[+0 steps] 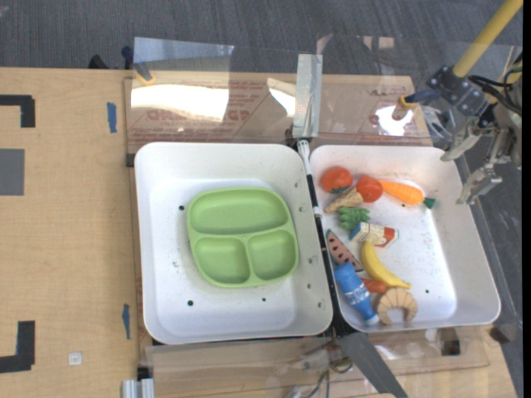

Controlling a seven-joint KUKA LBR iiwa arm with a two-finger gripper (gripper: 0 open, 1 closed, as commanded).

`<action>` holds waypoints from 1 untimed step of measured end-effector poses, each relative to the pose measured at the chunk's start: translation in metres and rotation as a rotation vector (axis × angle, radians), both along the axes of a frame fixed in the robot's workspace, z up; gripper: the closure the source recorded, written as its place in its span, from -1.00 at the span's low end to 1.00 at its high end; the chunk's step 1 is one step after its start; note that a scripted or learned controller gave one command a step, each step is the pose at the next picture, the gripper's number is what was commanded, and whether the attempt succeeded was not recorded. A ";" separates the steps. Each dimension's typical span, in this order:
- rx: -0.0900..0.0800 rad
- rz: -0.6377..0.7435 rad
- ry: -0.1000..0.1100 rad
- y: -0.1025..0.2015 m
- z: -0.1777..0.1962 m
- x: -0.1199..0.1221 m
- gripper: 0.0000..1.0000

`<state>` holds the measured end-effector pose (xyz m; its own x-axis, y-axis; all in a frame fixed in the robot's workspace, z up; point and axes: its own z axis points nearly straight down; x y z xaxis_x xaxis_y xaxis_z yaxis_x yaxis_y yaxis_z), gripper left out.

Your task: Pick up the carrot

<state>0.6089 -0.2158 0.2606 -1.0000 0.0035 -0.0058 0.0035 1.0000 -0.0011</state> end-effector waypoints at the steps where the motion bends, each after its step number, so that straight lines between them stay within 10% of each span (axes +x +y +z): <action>1: -0.001 -0.072 -0.004 -0.008 -0.165 -0.007 -1.00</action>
